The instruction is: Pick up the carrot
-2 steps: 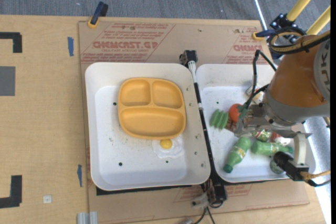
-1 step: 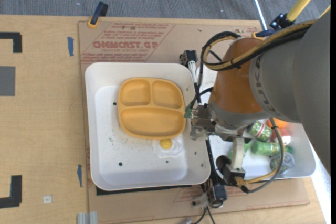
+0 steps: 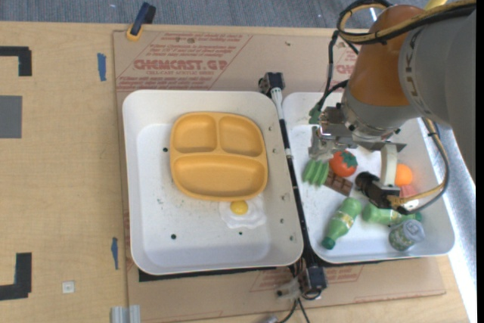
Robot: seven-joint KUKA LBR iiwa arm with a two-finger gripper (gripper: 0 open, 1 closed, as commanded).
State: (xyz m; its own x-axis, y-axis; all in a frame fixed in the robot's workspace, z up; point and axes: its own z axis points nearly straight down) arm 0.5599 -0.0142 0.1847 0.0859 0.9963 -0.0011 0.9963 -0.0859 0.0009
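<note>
In the right bin, an orange-red toy with a green tuft, which I take for the carrot, lies near the bin's middle. My gripper hangs low over the bin's left part, just up and left of the carrot and very close to it. The wrist hides the spot where they meet, so touch or grasp cannot be made out. A ribbed green piece lies directly below the gripper.
Around the carrot lie a brown block, an orange ball, a green bottle, a green lump and a grey-green object. The left bin holds a yellow divided plate and a fried egg.
</note>
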